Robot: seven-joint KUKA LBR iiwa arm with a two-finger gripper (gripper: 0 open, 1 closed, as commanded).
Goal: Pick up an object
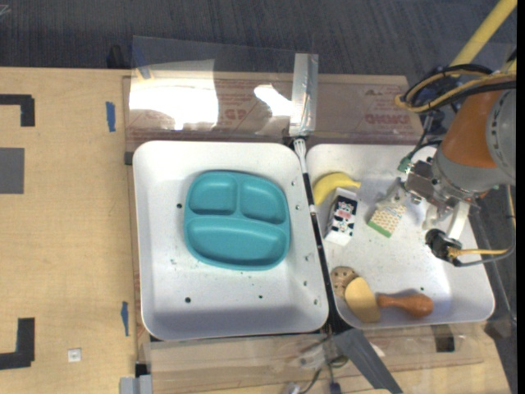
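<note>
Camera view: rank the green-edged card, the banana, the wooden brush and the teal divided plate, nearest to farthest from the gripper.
From the gripper, over the right bin's far right side:
1. Green-edged card, just to its left.
2. Banana and wooden brush: too close to call; banana at the bin's upper left, brush along its lower edge.
3. Teal divided plate, in the left bin.

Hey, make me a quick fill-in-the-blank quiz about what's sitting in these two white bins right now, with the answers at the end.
1. The teal divided plastic plate lies in the ____ white bin.
2. The wooden brush with the orange-brown handle lies near the right white bin's ____ edge.
3. The yellow banana-shaped toy lies beside the ____ between the bins.
4. The plate has ____ compartments.

Answers: left; front; divider; three
</note>
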